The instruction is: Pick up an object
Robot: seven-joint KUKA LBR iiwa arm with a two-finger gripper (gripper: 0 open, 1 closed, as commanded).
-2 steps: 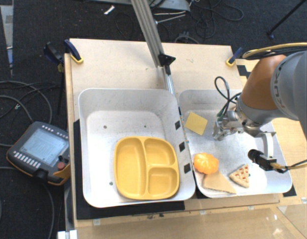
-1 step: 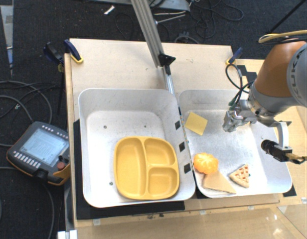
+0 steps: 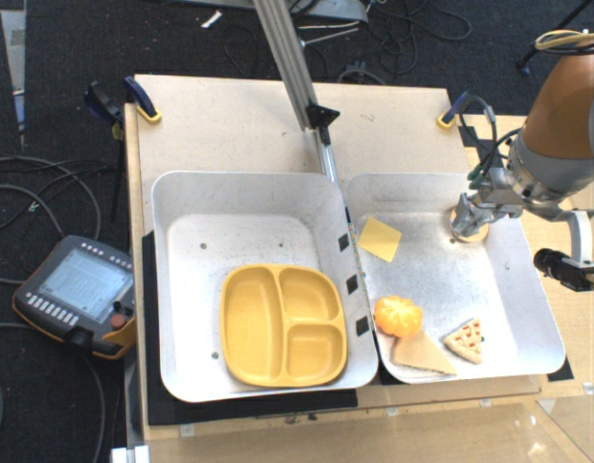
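Pincer low in right bin, tips blurred, arm cropped at frame edge

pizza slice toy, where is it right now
In the camera view the pizza slice toy lies in the right bin, near its front right corner, just right of the tan wedge and the orange.
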